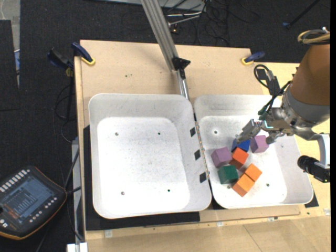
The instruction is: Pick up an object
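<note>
A cluster of small blocks is seen in the right bin [294, 193], gathered toward its middle: a purple block [221, 155] at the left, a dark green block [228, 174] just below it, an orange-red block [240, 156] beside the purple one, two orange blocks [252, 172] [242, 185] touching each other at the lower right, a second, paler purple block [259, 143] at the upper right, and a blue block [242, 145] partly hidden under the gripper. The gripper [250, 134] is positioned directly over the upper part of this cluster, above the blue and orange-red blocks; whether its fingers are apart or together cannot be told, and no block can be made out between them. The arm [315, 83] is brought in from the right, its orange band high at the frame's edge and its grey wrist angled down and leftward, with black cables looped beside it. The left bin [105, 114] lies alongside, its rim touching that of the right bin; both are shallow, white, round-cornered and faintly speckled. They are carried on a pale wooden board [136, 67] held by blue and yellow clamps [81, 52] at its far corners. A slanted metal pole [160, 28] is seen running down to the seam between the bins. A handheld control pendant [29, 201] with a screen rests on the dark floor at the lower left, and cables are strewn across the floor beyond the board.
</note>
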Action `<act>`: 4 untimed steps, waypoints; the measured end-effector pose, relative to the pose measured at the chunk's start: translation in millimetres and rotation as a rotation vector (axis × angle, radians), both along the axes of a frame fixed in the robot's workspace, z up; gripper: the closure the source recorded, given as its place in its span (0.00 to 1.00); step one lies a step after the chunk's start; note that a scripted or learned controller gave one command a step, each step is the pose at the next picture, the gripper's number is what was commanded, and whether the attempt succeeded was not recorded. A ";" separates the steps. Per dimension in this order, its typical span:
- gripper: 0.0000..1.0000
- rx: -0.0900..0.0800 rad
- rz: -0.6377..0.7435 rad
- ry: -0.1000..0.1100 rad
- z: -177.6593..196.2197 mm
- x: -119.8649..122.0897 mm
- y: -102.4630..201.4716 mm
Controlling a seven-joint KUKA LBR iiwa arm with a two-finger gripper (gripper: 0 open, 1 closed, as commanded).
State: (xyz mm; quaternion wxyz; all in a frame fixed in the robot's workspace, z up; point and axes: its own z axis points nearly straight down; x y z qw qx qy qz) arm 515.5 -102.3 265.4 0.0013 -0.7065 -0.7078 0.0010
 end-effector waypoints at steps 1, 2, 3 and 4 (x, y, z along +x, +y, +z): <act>0.00 -0.001 -0.002 -0.004 1.6 0.5 -0.2; 0.00 0.000 -0.003 0.001 -46.4 -7.3 4.2; 0.00 0.000 -0.004 0.002 -91.0 -5.7 -0.2; 0.00 -0.004 -0.004 -0.013 -146.7 2.1 -1.5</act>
